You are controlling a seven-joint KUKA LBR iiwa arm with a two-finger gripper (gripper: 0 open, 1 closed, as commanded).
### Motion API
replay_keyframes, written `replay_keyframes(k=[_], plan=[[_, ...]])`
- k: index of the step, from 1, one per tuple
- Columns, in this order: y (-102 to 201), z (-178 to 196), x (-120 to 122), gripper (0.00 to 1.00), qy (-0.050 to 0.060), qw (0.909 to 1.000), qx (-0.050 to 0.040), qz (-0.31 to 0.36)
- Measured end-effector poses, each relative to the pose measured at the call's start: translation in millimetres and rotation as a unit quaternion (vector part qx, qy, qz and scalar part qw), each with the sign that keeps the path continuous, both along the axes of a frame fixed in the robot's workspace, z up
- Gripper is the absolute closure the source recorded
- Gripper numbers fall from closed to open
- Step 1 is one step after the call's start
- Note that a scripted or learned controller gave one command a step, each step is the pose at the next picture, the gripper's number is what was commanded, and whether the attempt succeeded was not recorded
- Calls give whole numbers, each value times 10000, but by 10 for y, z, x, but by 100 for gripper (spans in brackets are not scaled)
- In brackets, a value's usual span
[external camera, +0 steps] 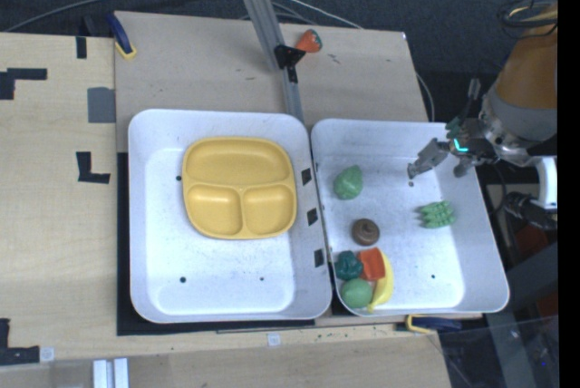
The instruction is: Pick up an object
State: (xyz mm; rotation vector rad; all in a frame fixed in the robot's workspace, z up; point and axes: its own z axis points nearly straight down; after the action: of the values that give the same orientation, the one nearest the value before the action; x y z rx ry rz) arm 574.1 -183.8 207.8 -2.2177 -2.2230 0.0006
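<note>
I hang over the right-hand bin (471, 282), the larger white field under me, with the left-hand bin (149, 223) and its yellow divided plate (240, 186) well off to my far side, out of the matter for now. My gripper (433, 158) sits near the upper right of my bin, above bare floor; whether my fingers stand apart or together I cannot tell from this slant, and nothing shows between them.

The relation that counts: the spiky green toy (437, 214) lies closest to me, just below my tips toward the near edge of the bench. It looks squat, slightly longer across the bin than along it, so I judge a short drop and a shift toward the near edge would put me over it.

Farther from me, toward the plate side, sits the rounded green piece (348, 182), and below that the small brown round thing (365, 231). Farthest, in the near corner on the plate side, a crowded cluster (364, 277) of green, orange and yellow bits touch one another; I judge that a poor first target.
</note>
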Motion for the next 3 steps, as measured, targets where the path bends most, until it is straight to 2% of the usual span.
replay_keyframes(k=[1, 2, 3], plan=[[-46, -510, -94, 0, 25, 10000, -3, -8], [21, -1139, -81, 0, 30, 10000, 2, -1], [23, -1187, -79, 0, -2, 10000, -11, -5]])
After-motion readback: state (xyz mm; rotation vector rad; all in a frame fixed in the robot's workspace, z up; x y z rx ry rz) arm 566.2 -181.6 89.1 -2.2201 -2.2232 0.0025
